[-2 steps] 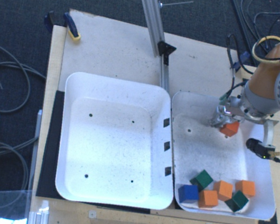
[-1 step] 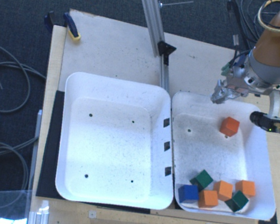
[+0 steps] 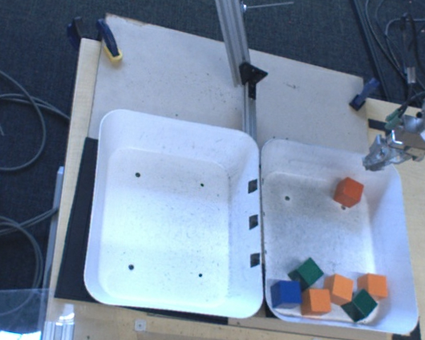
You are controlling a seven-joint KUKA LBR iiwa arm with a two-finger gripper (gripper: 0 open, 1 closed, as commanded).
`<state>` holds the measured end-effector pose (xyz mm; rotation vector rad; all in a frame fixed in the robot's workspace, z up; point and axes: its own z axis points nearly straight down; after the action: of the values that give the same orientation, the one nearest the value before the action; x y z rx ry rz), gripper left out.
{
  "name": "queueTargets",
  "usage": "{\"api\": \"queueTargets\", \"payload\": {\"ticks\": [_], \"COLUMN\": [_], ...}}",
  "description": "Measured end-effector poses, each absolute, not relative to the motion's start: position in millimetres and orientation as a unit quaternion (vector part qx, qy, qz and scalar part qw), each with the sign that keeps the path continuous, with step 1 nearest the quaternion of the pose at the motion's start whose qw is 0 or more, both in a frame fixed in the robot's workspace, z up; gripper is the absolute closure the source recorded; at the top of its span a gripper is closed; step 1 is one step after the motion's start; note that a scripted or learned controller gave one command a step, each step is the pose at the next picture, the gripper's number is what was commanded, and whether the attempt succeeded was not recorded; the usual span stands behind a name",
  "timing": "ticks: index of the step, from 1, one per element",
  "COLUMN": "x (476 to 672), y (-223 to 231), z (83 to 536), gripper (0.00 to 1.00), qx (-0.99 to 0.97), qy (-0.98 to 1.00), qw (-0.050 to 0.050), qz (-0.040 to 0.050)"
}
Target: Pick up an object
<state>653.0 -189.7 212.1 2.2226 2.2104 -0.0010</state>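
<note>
So the gripper [image 3: 377, 158] is hovering over the far right corner of the right bin [image 3: 404, 240], and honestly I can't tell how it's set from this angle, it's just a small metallic blob at the end of the wrist. Nothing seems to be hanging from it, so I'd say the pick hasn't happened yet.

Closest thing to it is a lone orange cube [image 3: 348, 192], sitting just below and a bit left of the tip, on the bin floor, apart from everything else. If I had to guess, that's the target, since it's near and has open space all around it. What's left: come down on it, close, lift. Basically the whole job.

Further out from the tip, down at the near end of the same bin, there's a pile: a blue cube [image 3: 285, 293], a green cube [image 3: 309, 271], a darker green one [image 3: 361, 304], and three more orange cubes [image 3: 338, 292] packed in touching each other. Those would be a pain to grab cleanly.

Way off to the left is the left bin [image 3: 121, 133]. A metal rail [image 3: 236, 27] slants in toward the gap between the bins, well clear of the tip. The bin wall right by the gripper is the only thing I'd worry about bumping.
</note>
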Motion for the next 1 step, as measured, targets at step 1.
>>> {"api": "queueTargets", "payload": {"ticks": [1], "x": [654.0], "y": [-184.3], "z": [210.4], "gripper": [0.00], "qx": [0.707], "qy": [0.707], "qw": [0.001], "qz": [0.0000]}}
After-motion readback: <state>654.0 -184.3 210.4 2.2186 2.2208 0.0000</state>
